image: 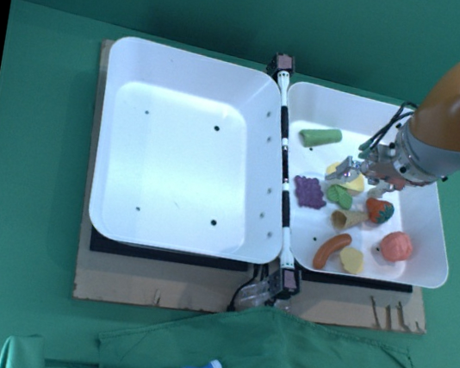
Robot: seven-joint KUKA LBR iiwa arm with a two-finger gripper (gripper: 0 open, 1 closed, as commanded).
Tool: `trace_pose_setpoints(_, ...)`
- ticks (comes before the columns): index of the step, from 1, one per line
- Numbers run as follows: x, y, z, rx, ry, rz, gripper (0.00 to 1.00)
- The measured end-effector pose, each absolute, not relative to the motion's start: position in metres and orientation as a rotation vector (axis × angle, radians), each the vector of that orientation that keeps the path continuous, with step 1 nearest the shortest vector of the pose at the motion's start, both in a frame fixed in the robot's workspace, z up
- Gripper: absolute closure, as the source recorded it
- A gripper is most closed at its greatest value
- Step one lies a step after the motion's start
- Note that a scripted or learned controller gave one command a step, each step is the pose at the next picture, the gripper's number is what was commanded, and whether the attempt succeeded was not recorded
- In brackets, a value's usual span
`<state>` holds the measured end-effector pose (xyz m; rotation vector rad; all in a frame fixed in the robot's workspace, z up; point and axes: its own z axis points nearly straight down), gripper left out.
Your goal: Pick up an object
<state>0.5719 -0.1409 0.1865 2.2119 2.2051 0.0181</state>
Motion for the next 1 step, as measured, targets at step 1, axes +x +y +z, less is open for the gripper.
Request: trace_pose_setpoints(1, 0.5844, -0.113, 0.1859, 2.21, 2.205, 0.011, 0.0)
